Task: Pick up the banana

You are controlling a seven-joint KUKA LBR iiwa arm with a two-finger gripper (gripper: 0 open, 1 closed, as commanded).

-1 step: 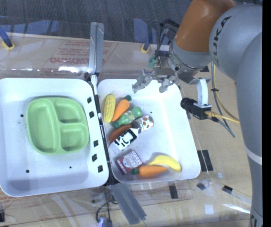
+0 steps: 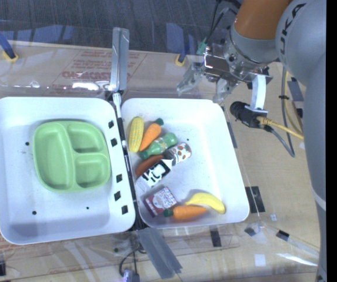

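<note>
- The left bin (image 2: 6, 157) sits on the desk (image 2: 262, 175) and holds a green divided plate (image 2: 72, 155), lying flat toward the bin's upper middle.
- The right bin (image 2: 215, 145) touches the left one along a shared edge and carries a cluster of toy foods on its left and lower sides.
- A corn cob (image 2: 135, 134) lies against the right bin's left wall, with an orange carrot (image 2: 150, 136) just beside it, slanted.
- Below these lie a green bottle (image 2: 160, 145), a small bottle with a spotted label (image 2: 167, 163) and a reddish packet (image 2: 161, 200), close together.
- A second carrot (image 2: 187, 212) lies along the bin's lower wall.
- The banana (image 2: 206, 201) rests in the right bin's lower right corner, touching the second carrot's upper side.
- The claw (image 2: 206, 82) hangs above the upper rim of the right bin, well apart from the banana; its fingers spread wide with nothing between them.
- The grey arm with its orange band (image 2: 262, 7) reaches in from the upper right.
</note>
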